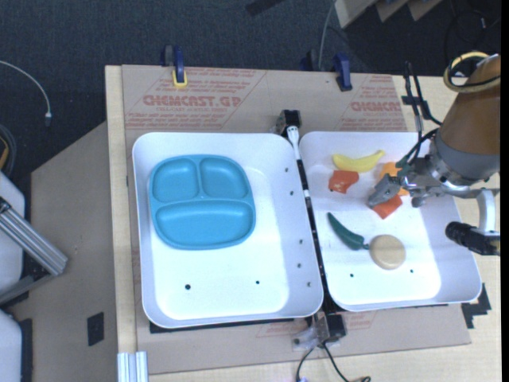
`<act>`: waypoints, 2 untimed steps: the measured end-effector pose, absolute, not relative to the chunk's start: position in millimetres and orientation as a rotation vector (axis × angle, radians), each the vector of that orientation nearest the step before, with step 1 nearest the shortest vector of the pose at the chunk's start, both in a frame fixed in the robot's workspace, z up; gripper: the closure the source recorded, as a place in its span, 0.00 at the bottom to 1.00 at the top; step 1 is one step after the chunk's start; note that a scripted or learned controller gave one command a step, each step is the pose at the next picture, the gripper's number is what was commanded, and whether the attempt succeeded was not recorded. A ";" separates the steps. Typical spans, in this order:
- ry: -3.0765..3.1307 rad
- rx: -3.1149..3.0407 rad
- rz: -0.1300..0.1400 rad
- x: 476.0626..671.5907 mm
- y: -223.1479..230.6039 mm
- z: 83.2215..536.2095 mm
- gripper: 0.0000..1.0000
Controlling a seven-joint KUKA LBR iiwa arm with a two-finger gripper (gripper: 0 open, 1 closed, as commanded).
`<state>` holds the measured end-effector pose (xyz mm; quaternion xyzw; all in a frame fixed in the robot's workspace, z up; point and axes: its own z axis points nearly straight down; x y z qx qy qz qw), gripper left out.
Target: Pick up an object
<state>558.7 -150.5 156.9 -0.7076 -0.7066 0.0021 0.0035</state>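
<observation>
The right bin (445,285) holds several toy foods. A yellow banana (357,161) lies at the back, with a red piece (343,181) just in front of it. A dark green vegetable (345,231) and a beige round item (388,251) sit nearer the front. My gripper (399,196) hangs low over the bin's right half, open, with its fingers (381,192) spread. An orange-red piece (387,208) lies right below the left finger, not between the two. A small orange bit (390,168) peeks out behind the gripper.
The left bin (238,285) carries a blue divided plate (203,200). A dark clamp (290,122) and a ridge with screws separate the bins. The arm's grey body (469,146) covers the right bin's back right corner.
</observation>
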 end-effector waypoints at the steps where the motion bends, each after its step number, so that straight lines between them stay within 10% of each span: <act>1: -2.216 -2.217 0.005 550.8 -147.2 111.0 0.00; 2: -2.222 -2.224 0.000 553.0 -148.0 124.8 1.00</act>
